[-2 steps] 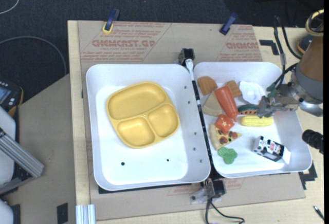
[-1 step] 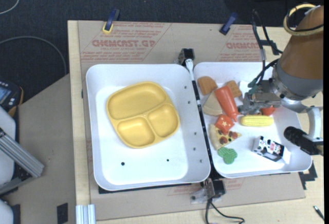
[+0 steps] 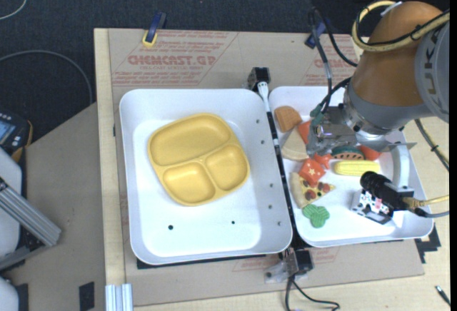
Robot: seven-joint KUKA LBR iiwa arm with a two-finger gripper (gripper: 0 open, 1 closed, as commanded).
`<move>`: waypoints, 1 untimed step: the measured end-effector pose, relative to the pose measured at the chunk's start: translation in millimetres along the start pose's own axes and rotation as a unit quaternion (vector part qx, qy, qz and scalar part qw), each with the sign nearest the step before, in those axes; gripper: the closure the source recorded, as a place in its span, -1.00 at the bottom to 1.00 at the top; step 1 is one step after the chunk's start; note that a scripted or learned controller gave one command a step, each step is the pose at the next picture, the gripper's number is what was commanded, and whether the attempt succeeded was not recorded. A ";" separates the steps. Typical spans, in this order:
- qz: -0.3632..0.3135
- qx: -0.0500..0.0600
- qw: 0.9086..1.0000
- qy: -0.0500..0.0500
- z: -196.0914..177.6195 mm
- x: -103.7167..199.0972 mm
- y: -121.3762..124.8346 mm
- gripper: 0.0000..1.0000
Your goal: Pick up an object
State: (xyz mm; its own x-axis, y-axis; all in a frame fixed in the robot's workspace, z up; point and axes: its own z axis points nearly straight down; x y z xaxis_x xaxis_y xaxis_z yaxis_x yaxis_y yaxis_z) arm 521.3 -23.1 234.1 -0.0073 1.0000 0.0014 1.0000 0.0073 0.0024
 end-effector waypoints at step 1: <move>0.001 0.003 1.000 0.001 17.7 54.6 -5.0 1.00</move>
State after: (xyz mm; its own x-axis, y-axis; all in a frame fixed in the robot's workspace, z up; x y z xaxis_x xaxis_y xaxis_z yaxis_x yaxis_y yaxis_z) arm 515.9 31.5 216.5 -0.0062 1.0000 0.0027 1.0000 0.0062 -0.0040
